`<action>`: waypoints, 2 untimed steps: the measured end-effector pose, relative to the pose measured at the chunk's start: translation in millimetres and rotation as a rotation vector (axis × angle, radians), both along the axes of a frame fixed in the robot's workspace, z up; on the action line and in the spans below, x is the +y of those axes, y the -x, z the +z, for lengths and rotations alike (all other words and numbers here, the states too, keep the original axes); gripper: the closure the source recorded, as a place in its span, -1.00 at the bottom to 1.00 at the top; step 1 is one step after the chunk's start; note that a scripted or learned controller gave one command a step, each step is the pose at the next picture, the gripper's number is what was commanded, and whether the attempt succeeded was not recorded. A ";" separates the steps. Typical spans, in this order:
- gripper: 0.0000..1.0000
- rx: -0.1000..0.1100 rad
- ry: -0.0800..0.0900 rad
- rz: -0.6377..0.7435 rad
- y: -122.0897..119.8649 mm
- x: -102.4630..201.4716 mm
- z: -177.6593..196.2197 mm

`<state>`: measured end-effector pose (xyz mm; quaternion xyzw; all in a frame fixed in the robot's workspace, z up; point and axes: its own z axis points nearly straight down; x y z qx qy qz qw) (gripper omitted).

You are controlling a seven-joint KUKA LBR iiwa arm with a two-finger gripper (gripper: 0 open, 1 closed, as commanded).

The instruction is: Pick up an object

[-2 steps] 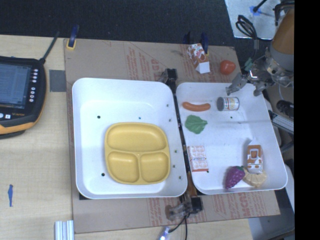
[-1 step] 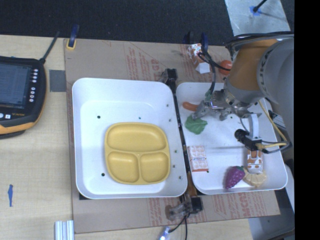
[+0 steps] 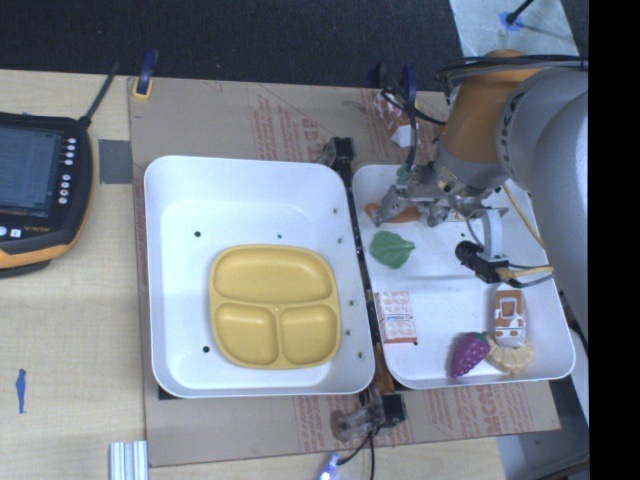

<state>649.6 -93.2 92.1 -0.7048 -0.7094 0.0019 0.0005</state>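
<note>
Your gripper (image 3: 415, 204) sits low at the far end of the right bin (image 3: 560, 368), and the wrist and cabling hide so much of it that you cannot tell how it is set or whether it has anything. An orange object (image 3: 372, 209), too small to identify, peeks out at the gripper's left side, touching or nearly so. A green leaf-shaped piece (image 3: 392, 249) lies just beside it, nearer the camera. Along the near part of the same bin rest a red-and-white packet (image 3: 396, 317) against the left wall, a purple grape bunch (image 3: 467, 354), and a small carton (image 3: 508, 318) with a pale piece (image 3: 511, 359) touching it. The left bin (image 3: 170, 193) holds a yellow divided tray (image 3: 274, 305).

This looks like the reach-and-grasp step, with nothing clearly lifted yet. Your next move likely calls for closing on the orange object or the leaf, then raising straight up to confirm something comes along.
</note>
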 end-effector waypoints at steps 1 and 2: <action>-1.00 -0.001 0.000 0.001 -6.9 -1.7 0.2; -1.00 -0.003 -0.001 -0.004 -6.9 -29.0 0.3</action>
